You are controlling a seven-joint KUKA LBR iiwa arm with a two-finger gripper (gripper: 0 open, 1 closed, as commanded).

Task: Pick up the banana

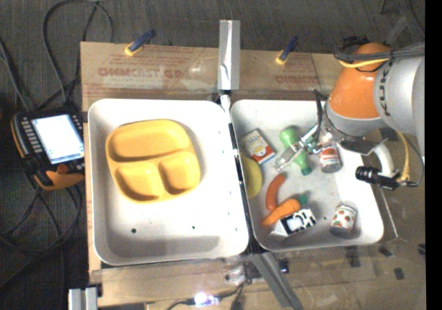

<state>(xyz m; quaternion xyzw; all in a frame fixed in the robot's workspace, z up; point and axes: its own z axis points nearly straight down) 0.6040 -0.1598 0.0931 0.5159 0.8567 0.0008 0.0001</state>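
Two bins sit side by side; the banana [254, 176] lies against the right bin's [369, 233] left wall. Whether the gripper [309, 144] is released or clenched, I cannot tell.

the light is dim and flat overall, the dark carpet nearly swallowed. the two white bins [166, 250] catch most of it and glare softly. the tablet screen [56, 137] on the left blows out white. everything looks slightly soft and grainy, with faint shadows.
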